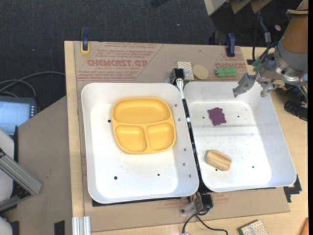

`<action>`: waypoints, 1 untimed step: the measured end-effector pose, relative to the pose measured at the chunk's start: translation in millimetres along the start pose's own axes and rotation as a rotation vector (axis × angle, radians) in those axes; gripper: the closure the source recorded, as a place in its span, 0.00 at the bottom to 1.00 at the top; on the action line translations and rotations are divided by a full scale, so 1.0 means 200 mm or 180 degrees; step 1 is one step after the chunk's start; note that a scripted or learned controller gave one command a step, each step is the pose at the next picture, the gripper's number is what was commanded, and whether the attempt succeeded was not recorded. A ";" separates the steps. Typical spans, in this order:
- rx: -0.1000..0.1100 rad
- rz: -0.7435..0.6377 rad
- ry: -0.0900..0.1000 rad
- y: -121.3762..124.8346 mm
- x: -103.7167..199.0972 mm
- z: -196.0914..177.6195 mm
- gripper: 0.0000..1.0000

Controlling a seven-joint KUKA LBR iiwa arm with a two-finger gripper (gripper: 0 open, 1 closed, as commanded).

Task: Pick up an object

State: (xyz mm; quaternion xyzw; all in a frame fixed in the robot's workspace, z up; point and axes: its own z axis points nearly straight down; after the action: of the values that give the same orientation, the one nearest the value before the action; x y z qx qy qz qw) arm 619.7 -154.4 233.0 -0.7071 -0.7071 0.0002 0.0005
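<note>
Grey and orange-banded, the arm (296, 43) enters from the right and leans over the far right corner of the right-hand shallow white bin (274, 146). We see its wrist tilted down toward that bin's back rim, with the two-finger gripper (254, 86) hanging above the rim. One finger (243, 85) slants left and down, the other (267, 88) sits to its right, and we read open space between them: the pincer stands apart, with nothing in it.

Within that same right-hand bin, a small purple crumpled lump (216, 115) lies on the floor toward the back, left of and nearer to us than the gripper, apart from it. A tan rounded block shaped like a bread roll (218, 159) lies toward the front of the bin, well apart from the gripper.

Left of the right-hand bin, touching it along one edge, sits the left-hand white bin (98, 146), which holds a yellow plastic plate with three compartments (144, 124).
</note>
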 end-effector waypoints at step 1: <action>0.0042 -0.0005 0.0013 0.04 0.06 0.70 0.00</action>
State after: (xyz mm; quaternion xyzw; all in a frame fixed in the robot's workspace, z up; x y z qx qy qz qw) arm 626.6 -143.2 93.9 -0.7066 -0.7076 0.0034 0.0066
